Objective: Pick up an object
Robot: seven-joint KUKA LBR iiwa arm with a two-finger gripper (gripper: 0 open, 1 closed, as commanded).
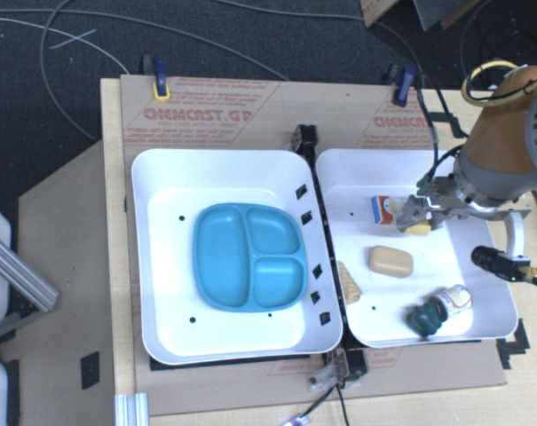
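Observation:
My gripper (417,213) hangs low over the upper middle of the right bin (490,264). A small white carton with blue and red print (383,209) lies just left of it. A small yellowish piece (418,229) shows right under the gripper; whether it is held is unclear. A tan oval bar (390,261) rests below that. A green object (424,318) with a white and red ball-like thing (455,299) beside it lies near the bin's front. A tan wedge (348,282) sits against the bin's left wall.
The left bin (161,185) holds a blue divided plate (248,256). The arm's grey and orange body (503,140) covers the right bin's upper right corner. A black part (497,262) sticks out at the bin's right edge. Clamps hold the divider between the bins.

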